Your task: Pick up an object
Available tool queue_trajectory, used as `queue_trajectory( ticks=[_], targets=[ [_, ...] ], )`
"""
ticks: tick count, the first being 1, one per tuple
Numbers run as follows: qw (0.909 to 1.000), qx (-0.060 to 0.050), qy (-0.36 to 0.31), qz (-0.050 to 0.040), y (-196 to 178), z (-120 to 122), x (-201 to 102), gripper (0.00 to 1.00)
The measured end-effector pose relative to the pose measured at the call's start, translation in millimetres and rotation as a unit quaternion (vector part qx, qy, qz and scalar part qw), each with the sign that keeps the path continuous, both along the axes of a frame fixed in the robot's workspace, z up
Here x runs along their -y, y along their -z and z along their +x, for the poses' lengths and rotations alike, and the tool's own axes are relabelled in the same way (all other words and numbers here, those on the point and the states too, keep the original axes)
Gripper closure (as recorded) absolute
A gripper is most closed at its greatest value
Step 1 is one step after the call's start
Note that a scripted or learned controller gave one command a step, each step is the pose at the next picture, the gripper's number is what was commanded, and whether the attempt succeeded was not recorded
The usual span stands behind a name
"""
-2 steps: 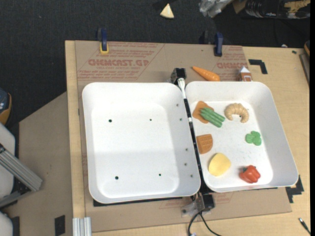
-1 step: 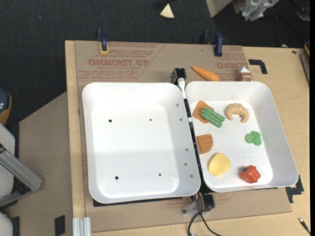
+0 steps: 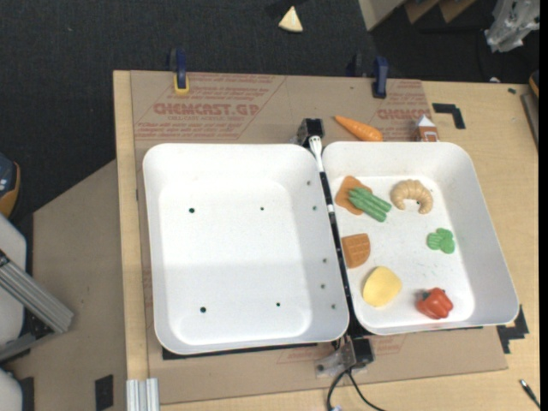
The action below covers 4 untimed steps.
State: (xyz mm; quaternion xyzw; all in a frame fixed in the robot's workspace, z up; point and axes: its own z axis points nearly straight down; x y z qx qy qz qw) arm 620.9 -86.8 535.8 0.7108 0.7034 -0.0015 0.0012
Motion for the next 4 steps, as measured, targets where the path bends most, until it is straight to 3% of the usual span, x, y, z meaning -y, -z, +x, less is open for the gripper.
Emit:
queue_trajectory(
  ticks=[1,2,3,4],
  targets=[
    [1.0000,-0.001,0.000,0.0008,14,-31,82,1.00],
    [1.0000,0.003,-0.002,-0.0009,-1,-51,142,1.00],
    [0.9999,-0.008,-0.005,0.0054,164,-122,94,1.00],
    [1.0000,0.003,-0.005,0.0006,137,-142,98,1.00]
  ],
)
